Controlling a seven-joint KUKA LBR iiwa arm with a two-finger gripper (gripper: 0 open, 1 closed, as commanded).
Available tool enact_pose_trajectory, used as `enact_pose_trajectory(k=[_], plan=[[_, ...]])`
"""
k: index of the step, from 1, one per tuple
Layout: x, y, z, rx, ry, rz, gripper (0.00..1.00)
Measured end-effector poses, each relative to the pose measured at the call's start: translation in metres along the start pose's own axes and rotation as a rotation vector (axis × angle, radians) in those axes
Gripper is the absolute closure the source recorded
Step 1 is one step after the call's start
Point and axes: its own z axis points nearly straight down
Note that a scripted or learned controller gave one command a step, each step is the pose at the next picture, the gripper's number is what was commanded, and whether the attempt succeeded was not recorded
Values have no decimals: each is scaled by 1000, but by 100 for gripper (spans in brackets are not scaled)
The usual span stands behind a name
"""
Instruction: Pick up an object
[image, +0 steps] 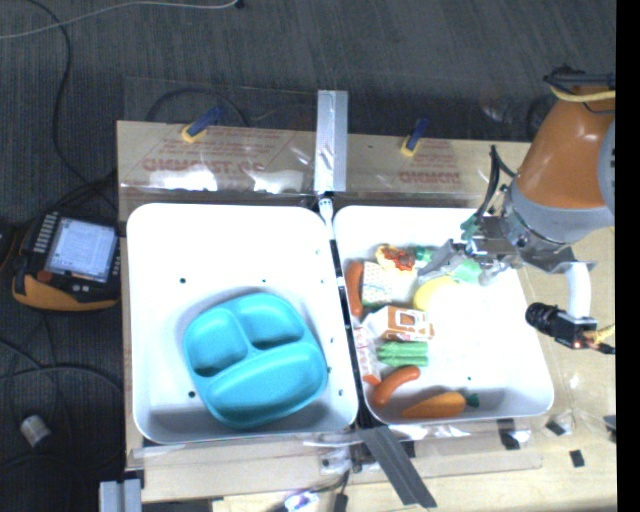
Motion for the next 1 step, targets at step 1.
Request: enact_pose_trajectory(k=[1], plan=[[-20, 55, 74, 1, -1, 73, 0]])
